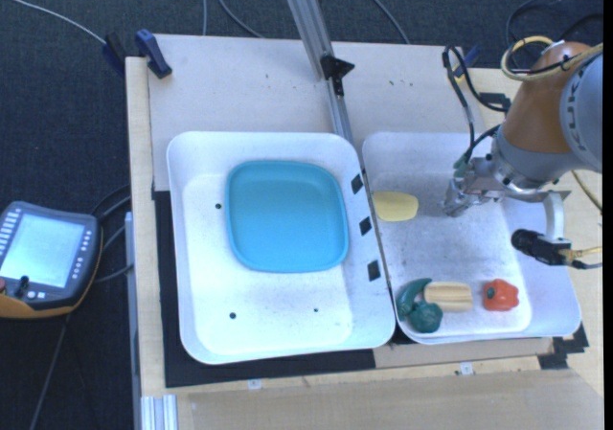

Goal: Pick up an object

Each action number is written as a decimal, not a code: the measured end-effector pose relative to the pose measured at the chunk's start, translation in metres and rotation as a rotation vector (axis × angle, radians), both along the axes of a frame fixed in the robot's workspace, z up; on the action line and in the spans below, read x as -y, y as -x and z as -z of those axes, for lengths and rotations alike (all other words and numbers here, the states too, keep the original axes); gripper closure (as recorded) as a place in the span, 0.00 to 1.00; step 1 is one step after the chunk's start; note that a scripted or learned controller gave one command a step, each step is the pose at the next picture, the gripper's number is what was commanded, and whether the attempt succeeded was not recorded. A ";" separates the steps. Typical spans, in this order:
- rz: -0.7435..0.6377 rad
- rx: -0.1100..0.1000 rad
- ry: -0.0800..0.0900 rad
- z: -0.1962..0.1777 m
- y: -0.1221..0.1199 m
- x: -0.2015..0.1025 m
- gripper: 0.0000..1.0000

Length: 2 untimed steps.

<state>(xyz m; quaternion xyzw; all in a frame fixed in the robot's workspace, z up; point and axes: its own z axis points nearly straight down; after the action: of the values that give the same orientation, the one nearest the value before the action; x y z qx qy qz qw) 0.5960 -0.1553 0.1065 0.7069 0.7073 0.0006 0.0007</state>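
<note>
My gripper (458,200) hangs over the upper middle of the right bin (421,246), just right of a pale yellow object (395,206) that lies against the bin's left wall. Along the bin's front edge lie a dark green vegetable-shaped toy (419,306), a tan block (448,296) and a red tomato-like toy (499,295). Nothing shows between the gripper's tips, which sit small and dark below the grey wrist.
The left bin (196,227) holds a turquoise square plate (287,215). A metal pole (306,16) slants across the bench to the divider between the bins. Cables trail at the arm's right, and a teach pendant (43,256) lies on the floor at the left.
</note>
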 end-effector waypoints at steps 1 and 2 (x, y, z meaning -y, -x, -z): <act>0.001 0.003 0.001 -0.048 0.006 0.005 1.00; 0.000 0.004 0.001 -0.101 0.005 0.005 1.00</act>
<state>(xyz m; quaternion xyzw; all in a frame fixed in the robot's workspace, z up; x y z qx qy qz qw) 0.5908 -0.1606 0.2076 0.7069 0.7073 0.0015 0.0022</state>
